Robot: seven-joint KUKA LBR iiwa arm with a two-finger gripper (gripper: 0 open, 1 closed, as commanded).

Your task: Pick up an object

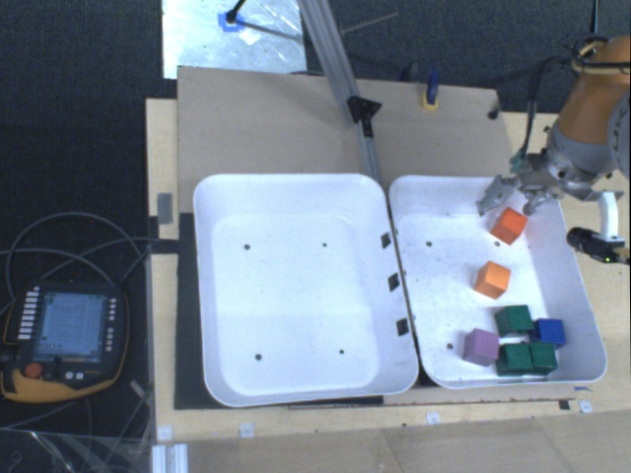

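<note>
Counting seven blocks in the right bin (pixel 434 197): two orange, three green, one blue, one purple. Gripper (pixel 517 200) hovering at that bin's far right, fingers spread apart, just above the farther orange block (pixel 509 226), not clamped on it. Second orange block (pixel 492 279) nearer; green cluster (pixel 520 341), blue block (pixel 549 332), purple block (pixel 481 347) at near right. Pendant (pixel 65 341) screen text unreadable.

Six small blocks (pixel 510 225) lie in the right bin (pixel 434 363).
</note>
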